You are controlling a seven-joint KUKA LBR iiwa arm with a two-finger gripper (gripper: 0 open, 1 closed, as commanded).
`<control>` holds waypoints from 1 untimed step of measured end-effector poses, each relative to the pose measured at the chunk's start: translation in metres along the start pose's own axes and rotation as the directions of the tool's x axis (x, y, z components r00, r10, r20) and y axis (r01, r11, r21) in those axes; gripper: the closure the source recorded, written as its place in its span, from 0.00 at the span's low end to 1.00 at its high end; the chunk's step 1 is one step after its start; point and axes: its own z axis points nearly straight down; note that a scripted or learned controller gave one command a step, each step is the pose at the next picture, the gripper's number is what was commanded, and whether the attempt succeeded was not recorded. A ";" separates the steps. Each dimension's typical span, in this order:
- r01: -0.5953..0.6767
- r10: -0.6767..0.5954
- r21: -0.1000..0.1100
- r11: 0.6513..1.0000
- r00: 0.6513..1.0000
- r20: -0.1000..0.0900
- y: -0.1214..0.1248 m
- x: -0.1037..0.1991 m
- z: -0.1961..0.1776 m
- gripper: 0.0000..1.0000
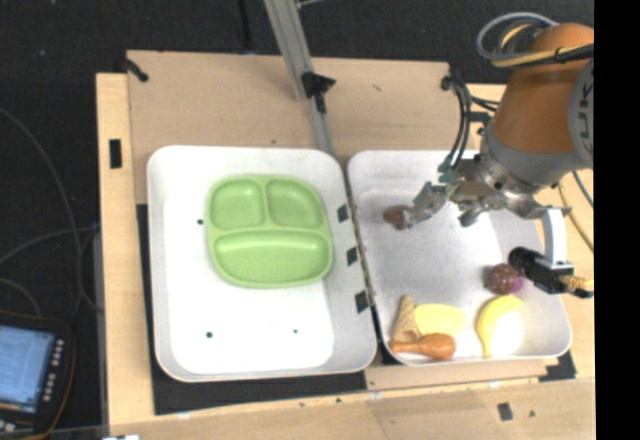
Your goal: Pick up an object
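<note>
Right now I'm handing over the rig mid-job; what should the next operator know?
Gripper: low over the right bin, near its back left part; whether it is open or shut is not clear from this view.
Things: a small brown piece lies just left of the gripper. A dark red piece, a yellow fruit, a yellow slice and an orange-brown piece sit along the bin's front. A green divided plate lies in the left bin.
Done: nothing visibly lifted.
Left: grasp one thing and raise it.

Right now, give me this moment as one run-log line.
arm: over right bin | gripper: above bin floor, beside small brown object | grasp: none visible | left bin: green plate
</note>
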 end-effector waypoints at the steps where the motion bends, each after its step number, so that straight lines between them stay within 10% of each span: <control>1: -0.001 0.001 -0.001 1.000 1.000 0.000 0.000 0.000 0.000 0.00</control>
